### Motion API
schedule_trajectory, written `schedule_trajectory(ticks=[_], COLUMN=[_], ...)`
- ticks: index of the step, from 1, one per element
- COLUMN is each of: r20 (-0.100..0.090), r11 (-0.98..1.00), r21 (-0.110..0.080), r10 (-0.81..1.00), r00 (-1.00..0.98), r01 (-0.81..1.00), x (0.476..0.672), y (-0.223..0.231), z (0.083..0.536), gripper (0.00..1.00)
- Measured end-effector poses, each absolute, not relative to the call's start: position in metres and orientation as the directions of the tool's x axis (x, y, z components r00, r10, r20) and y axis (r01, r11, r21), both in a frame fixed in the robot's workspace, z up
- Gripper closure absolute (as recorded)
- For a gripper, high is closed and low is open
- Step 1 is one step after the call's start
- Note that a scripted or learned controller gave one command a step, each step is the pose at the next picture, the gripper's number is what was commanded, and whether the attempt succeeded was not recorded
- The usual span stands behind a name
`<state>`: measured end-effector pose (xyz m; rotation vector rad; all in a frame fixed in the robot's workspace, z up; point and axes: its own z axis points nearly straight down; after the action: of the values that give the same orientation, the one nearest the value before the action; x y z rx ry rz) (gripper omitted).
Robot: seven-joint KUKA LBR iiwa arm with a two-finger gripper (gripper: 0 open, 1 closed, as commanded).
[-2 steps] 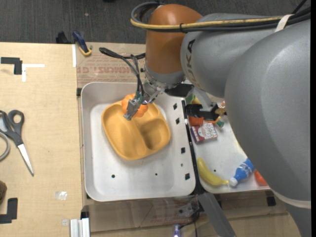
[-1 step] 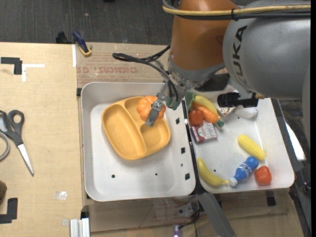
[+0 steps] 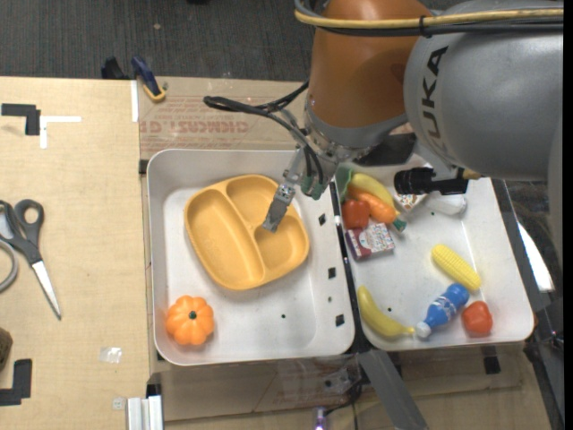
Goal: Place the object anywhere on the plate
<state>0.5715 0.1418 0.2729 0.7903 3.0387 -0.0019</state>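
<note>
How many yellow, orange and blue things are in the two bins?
Yellow: 4 (plate, corn, lower banana, upper banana)
Orange: 2 (pumpkin, carrot)
Blue: 1 (bottle)
Total: 7

We see a smooth, matt plastic plate (image 3: 235,240) in a glossy white plastic bin (image 3: 158,240), a shiny plastic pumpkin (image 3: 190,320), a pale wood-grain desk (image 3: 81,204), and metal-bladed scissors (image 3: 40,271).
</note>
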Motion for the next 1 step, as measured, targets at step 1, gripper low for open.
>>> schedule_trajectory(ticks=[1], r20=[-0.001], r11=[0.706], r21=[-0.002], r10=[0.708], r00=[-0.706], r01=[0.708], x=[0.5474], y=[0.1996], z=[0.445], gripper=[0.0])
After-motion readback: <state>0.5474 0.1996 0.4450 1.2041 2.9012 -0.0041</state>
